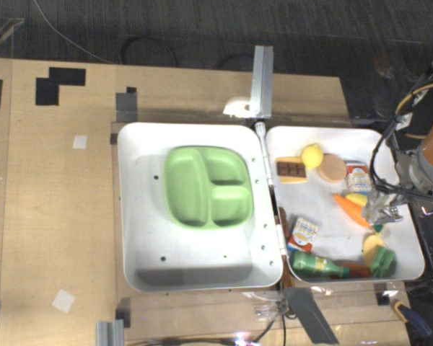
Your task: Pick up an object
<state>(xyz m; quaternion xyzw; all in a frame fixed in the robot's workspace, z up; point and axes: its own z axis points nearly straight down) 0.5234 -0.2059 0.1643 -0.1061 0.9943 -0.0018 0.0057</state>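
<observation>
The task names no particular object; the candidates all lie loose in the right bin (pixel 418 262). Nearest the claw (pixel 384 213) is an orange carrot-shaped piece (pixel 350 207), lying flat with its tip toward 4 o'clock, just beside the claw at its 9 o'clock. Above the carrot sits a small printed packet (pixel 359 179). At 12 o'clock in the bin lie a yellow lemon (pixel 312 155), a tan round piece (pixel 332 168) touching it, and a brown chocolate bar (pixel 291 169) toward 10 o'clock. A small carton (pixel 304 231) lies near the bin's 8 o'clock, a green bottle (pixel 319 266) rests along the 6 o'clock wall, and a yellow-and-green item (pixel 377 252) sits at 5 o'clock.

The pieces are scattered singly, with bare floor between most of them. This spacing probably serves to leave room for the claw beside each item. The left bin (pixel 133 215) carries a green divided tray (pixel 206 186), apart from the picking area.

The arm (pixel 429 161) enters from 3 o'clock and hangs over the right bin's 3 o'clock edge, wrist turned downward. The claw is low inside the bin, between the carrot and the yellow-and-green item. Nothing is visibly gripped. Whether the claw is wide or narrow cannot be told; cables and metal parts obscure it.

Both bins rest side by side on the wooden worktop (pixel 50 193).
</observation>
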